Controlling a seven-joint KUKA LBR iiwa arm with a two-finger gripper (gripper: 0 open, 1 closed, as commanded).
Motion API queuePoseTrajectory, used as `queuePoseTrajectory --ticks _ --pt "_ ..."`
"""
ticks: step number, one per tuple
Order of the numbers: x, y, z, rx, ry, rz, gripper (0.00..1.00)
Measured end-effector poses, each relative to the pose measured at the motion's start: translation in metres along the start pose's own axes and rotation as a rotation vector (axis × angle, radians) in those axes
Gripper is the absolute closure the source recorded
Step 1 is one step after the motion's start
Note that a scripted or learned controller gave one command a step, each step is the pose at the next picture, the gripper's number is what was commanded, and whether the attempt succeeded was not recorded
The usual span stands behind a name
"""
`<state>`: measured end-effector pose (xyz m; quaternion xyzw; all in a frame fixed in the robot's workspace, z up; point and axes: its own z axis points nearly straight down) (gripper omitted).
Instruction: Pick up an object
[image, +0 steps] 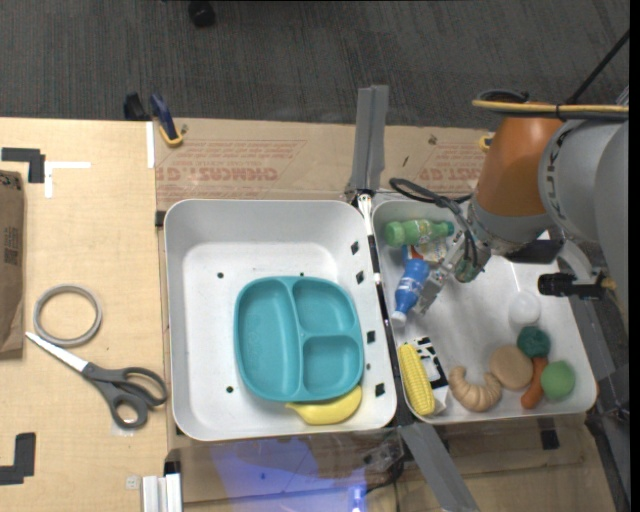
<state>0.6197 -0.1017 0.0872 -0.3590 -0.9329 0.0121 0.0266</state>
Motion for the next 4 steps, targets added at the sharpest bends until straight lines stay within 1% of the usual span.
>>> queuePoseTrajectory --ticks 1,2,3,4 --pt "-0.004 -0.001 0.001 0.008 0.008 0.094 0.0" --pt "0.001 -0.004 -0.001 -0.035 -0.023 0.343 0.0" --pt "-0.028 0.013 -0.003 -0.036 -0.022 0.534 0.0" --pt "-0.028 0.014 -0.013 -0.038 -0.027 0.529 1.0"
